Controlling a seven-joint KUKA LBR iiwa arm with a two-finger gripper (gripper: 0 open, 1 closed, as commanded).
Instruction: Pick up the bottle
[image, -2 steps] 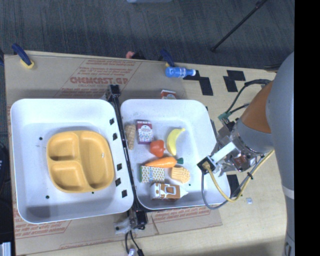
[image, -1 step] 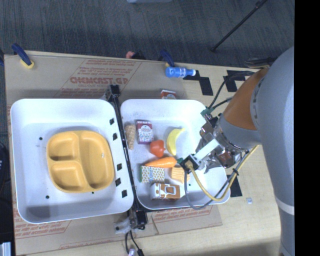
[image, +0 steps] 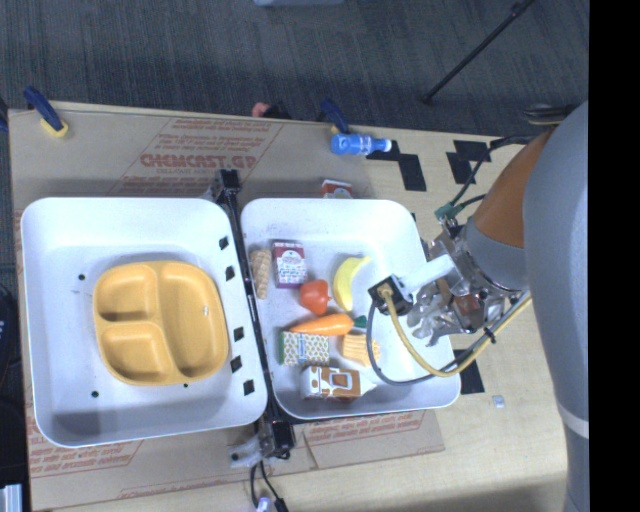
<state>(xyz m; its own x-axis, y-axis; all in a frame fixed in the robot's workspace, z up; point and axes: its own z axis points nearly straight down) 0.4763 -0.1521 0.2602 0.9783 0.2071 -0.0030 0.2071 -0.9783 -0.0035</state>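
The desk (image: 500, 440) carries a sheet of printed cardboard (image: 190, 150) under two white bins. The arm (image: 540, 200), grey with an orange band, comes in from 3 o'clock and hangs over the right rim of the right bin. The left bin (image: 50, 300), at 9 o'clock, holds a yellow divided tray (image: 160, 320), which lies flat near its centre. The right bin (image: 400, 225), just right of centre, holds a cluster of small food items along its left half.

The gripper (image: 432, 318) sits at the bin's right edge, about 3 o'clock from the cluster, tangled with yellow and black cables (image: 400, 350); whether it is released or clenched I cannot tell, and nothing can be seen held in it.

In the cluster, a yellow rounded piece (image: 348, 280) lies at the 3 o'clock side. An orange carrot (image: 322, 325) lies across the middle, touching a red tomato-like piece (image: 314, 295) above it. A red carton (image: 289, 263) lies at 12 o'clock, and a brown-and-white carton (image: 332, 382) at 6 o'clock. A green patterned packet (image: 305, 348) sits just under the carrot.

The bottle (image: 358, 145), blue with a lighter cap end, lies on its side outside both bins, on the cardboard at 12 o'clock from the right bin, well apart from the gripper.
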